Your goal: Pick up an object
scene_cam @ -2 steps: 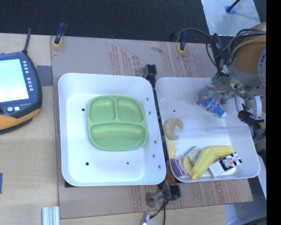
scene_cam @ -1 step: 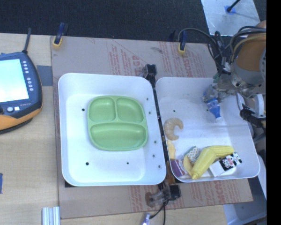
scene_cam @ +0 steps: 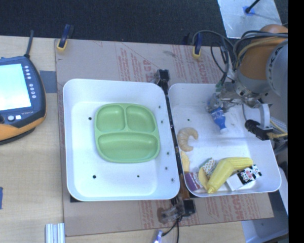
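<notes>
Jaws (scene_cam: 220,107) sit low in the right bin (scene_cam: 192,92), over a blue object (scene_cam: 219,119); can't tell if they pinch it. Risk: blue piece slips or gets nudged toward the wall. Count: two bins, one green tray (scene_cam: 126,133), one croissant (scene_cam: 187,137), one banana (scene_cam: 225,171), one dice-like block (scene_cam: 248,175).

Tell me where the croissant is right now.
The croissant lies in the right bin, close to that bin's left wall, in the camera view. It sits above the banana and left of the gripper.
</notes>
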Robot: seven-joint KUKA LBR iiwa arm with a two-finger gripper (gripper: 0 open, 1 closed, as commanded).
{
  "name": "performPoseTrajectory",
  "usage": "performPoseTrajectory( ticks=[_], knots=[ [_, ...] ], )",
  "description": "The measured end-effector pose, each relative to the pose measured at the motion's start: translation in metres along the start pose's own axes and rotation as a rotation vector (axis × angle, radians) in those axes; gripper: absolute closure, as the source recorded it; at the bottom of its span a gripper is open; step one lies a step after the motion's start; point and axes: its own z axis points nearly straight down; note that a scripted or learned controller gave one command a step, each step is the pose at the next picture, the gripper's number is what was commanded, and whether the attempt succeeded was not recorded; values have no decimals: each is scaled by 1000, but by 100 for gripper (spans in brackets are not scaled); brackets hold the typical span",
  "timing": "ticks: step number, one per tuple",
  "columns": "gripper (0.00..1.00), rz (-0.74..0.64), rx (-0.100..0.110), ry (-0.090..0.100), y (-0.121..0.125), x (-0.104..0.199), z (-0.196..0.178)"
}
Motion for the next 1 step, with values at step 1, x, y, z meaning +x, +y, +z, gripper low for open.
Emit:
performPoseTrajectory(
  ticks=[1],
  knots=[
    [100,0,-2,-1,-2,66,-69]
  ],
)
